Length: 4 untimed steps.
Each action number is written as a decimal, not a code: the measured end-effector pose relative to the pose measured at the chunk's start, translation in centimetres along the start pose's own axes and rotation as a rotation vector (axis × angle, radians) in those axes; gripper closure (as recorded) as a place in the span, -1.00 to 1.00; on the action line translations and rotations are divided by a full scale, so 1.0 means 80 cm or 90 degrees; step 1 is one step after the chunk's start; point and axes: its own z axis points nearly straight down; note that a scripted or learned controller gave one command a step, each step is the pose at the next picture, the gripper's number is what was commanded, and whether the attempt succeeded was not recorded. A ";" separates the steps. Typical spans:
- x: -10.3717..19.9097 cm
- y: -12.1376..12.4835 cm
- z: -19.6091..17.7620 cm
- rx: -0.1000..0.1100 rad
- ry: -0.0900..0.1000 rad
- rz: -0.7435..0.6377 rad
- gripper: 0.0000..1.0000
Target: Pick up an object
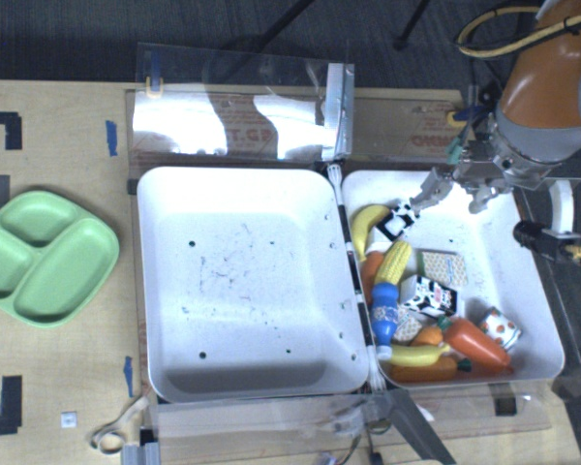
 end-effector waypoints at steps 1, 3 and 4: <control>-0.044 -0.049 0.137 0.000 0.000 0.085 -1.00; -0.015 -0.016 0.162 -0.012 -0.001 0.273 1.00; -0.052 -0.079 0.120 0.001 -0.001 0.558 1.00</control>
